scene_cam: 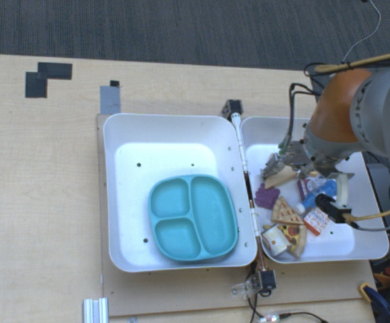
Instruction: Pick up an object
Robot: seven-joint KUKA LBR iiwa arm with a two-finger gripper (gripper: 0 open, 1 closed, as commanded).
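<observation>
Grey arm with orange band reaches over the right bin. Its pincer sits low among the clutter; whether it is apart or together cannot be told. Candidate objects lie just below it: a purple piece, a pizza-slice toy. Left of the pincer, the left bin holds a teal divided plate.

right bin: jumbled small objects. purple piece near left wall; tan wedge above it; pizza slice flat, mid-pile; blue item and red-white packet beside it; wrapped item at front corner.
</observation>
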